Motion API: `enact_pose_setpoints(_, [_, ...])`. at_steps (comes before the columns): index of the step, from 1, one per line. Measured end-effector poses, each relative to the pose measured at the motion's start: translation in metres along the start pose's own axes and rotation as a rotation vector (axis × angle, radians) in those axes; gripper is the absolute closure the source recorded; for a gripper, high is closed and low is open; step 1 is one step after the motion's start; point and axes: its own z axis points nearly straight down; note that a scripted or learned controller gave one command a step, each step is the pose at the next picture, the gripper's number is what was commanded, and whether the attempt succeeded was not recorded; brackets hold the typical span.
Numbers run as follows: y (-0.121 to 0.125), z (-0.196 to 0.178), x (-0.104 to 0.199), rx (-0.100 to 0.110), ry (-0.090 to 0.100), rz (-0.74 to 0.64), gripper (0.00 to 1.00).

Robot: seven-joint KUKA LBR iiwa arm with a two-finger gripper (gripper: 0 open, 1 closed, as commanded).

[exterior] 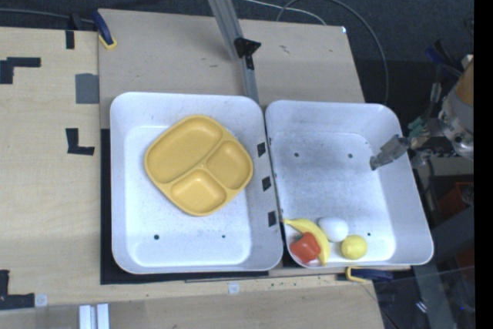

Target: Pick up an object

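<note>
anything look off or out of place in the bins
Nothing looks spilled or broken. The yellow divided plate sits turned at an angle in the left bin. In the right bin, the banana, red piece, white egg and lemon crowd its near edge.

Two shallow white bins sit side by side on the bench. The left bin (127,243) holds a yellow divided tray (199,164) with three compartments, lying slightly askew. In the right bin (339,119), four small things cluster at the near edge: a yellow banana (306,226), a red piece (306,246) touching it, a white egg-like ball (333,228), and a yellow ball (353,246), perhaps a lemon. The gripper (384,153) hangs over the right bin's far right side, well apart from the cluster.
</note>
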Motion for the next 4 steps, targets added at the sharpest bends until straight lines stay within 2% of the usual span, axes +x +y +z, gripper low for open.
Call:
enact_pose_setpoints(1, [0.000, 0.000, 0.000, 0.000, 0.000, 0.001, 0.00])
enact_pose_setpoints(2, [-0.001, 0.044, 0.004, 0.004, 0.000, 0.001, 0.00])
enact_pose_setpoints(4, [-0.009, 0.160, 0.009, 0.006, 0.001, 0.002, 0.00])
